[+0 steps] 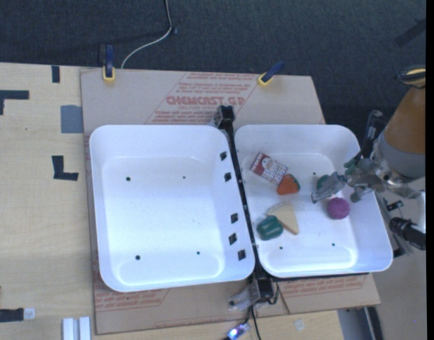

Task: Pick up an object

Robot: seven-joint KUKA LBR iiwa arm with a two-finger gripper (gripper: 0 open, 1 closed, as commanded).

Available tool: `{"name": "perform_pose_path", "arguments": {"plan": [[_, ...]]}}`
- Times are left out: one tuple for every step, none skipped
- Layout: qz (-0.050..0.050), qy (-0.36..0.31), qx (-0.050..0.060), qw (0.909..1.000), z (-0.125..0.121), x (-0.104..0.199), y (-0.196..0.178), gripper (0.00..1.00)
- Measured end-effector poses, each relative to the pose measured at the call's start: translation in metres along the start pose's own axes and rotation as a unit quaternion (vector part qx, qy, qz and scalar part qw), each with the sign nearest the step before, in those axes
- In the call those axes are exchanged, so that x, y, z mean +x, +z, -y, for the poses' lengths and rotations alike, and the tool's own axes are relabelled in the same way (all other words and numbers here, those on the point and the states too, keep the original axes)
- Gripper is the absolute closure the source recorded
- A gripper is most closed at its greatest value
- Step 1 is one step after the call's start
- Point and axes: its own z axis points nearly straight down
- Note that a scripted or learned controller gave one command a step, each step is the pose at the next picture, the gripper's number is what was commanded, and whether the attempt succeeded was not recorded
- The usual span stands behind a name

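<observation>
- The pincer [328, 187] hangs low inside the right bin [312, 264], near its right wall, with the arm [404, 129] reaching in from the right.
- I cannot tell how the pincer is set, and nothing is visibly gripped by it.
- 5 objects lie in that bin: a purple ball [338, 208] just beside the pincer, an orange piece [288, 185], a red-and-white packet [267, 167], a pale wedge [285, 217] and a green piece [270, 228].
- The left bin [156, 278] sits alongside on the surface [32, 211].
- Judged from this, the pick is not yet done: every object rests on the bin floor, and closing and lifting remain. The purple ball seems the likeliest target.
</observation>
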Motion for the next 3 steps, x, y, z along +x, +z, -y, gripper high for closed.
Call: {"name": "perform_pose_path", "arguments": {"plan": [[0.0, 0.0, 0.001, 1.0, -0.063, -0.037, 0.117, 0.0], [0.001, -0.001, -0.002, 1.0, -0.096, -0.037, 0.111, 0.0], [0.002, -0.001, -0.003, 1.0, -0.096, -0.037, 0.101, 1.0]]}}
